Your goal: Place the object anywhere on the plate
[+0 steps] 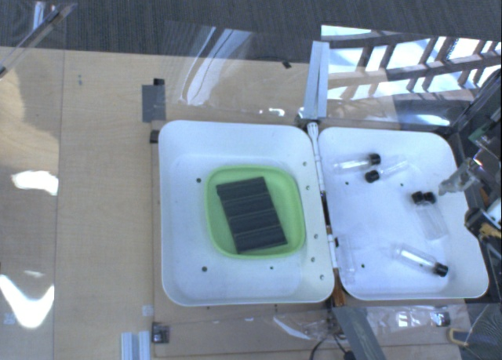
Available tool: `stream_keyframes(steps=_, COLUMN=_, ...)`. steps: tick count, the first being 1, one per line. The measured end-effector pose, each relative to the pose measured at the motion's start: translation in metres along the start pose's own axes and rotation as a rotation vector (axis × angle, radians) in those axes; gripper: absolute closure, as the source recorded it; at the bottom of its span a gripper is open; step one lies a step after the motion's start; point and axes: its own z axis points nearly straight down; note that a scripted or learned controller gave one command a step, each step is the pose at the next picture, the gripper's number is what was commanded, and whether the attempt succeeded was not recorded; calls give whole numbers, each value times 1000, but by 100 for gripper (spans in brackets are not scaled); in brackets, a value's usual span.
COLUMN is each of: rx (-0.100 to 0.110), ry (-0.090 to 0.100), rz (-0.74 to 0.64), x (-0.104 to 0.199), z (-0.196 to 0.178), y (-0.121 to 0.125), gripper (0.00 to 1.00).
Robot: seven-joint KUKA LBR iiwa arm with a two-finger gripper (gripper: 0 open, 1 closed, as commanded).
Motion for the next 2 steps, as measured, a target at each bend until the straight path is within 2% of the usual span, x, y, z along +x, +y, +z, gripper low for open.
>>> stream_keyframes(steps=1, rx=1, ry=1, rz=46, x=5, z=1, y=-4, gripper=0)
stream_keyframes(steps=2, rx=3, ry=-1, rz=115, x=-1, z=25, y=1, gripper=0)
